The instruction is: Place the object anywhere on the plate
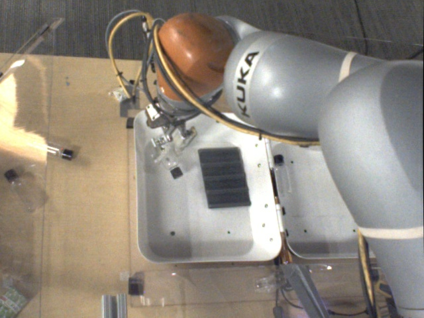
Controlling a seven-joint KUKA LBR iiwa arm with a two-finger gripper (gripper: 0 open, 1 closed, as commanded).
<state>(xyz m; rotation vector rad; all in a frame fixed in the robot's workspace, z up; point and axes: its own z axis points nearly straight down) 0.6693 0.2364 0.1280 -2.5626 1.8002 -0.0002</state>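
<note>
Hanging over the left bin point(151, 240), near its far-left corner. My arm point(298, 91) comes in from the right, crossing above the right bin point(318, 244), orange wrist band point(195, 48) uppermost. Yellow and grey cables point(119, 38) loop out from the wrist toward the bench point(73, 230).

My gripper point(171, 150) points down at the bin floor. Fingers point(159, 152) pale and hard to read against the white plastic, but they look spread apart, with nothing clamped between them.

The object, a small dark block point(176, 172), lies on the floor of the left bin just below my fingertips. It is close to them but apart, not gripped.

The plate point(224, 177) is a dark ribbed rectangle, flat on the floor of the same bin, roughly mid-bin and slightly turned. The block sits just to its left, near the plate's upper-left corner, with a strip of white floor between them. It is not on the plate.

Other notes: a small black piece point(278, 159) at the left edge of the right bin, close to the wall the two bins share. On the bench left of the bins, a clear vial with a black cap point(61, 153) lies on its side; a second dark-capped item point(10, 175) farther left. A small black cube point(136, 285) sits on the bench below the left bin's near-left corner.
</note>
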